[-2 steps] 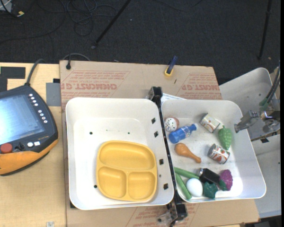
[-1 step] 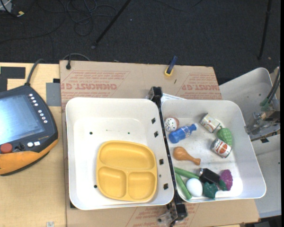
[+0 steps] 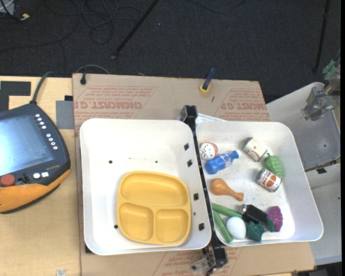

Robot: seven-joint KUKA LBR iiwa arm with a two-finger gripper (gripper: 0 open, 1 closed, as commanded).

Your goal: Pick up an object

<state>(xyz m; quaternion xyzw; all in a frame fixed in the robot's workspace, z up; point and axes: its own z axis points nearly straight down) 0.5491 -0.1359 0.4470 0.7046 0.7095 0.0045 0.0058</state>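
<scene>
The right bin (image 3: 299,154) holds several small objects. Among them are a blue bottle (image 3: 221,161), a white speckled ball (image 3: 208,150), two small cans (image 3: 255,149) (image 3: 268,180), a green fruit (image 3: 273,165) and a toy drumstick (image 3: 225,188). Near the bin's front lie green beans (image 3: 225,214), a white egg (image 3: 236,227), a black piece (image 3: 254,213), purple grapes (image 3: 275,217) and a dark green piece (image 3: 255,232). My gripper (image 3: 317,105) hangs outside the bin, past its far right corner, with nothing seen in it.
A yellow divided plate (image 3: 154,207) lies in the left bin (image 3: 103,148). A teach pendant (image 3: 23,154) rests on the bench at the left. A blue and yellow tool (image 3: 207,83) lies on the cardboard (image 3: 138,99) behind the bins.
</scene>
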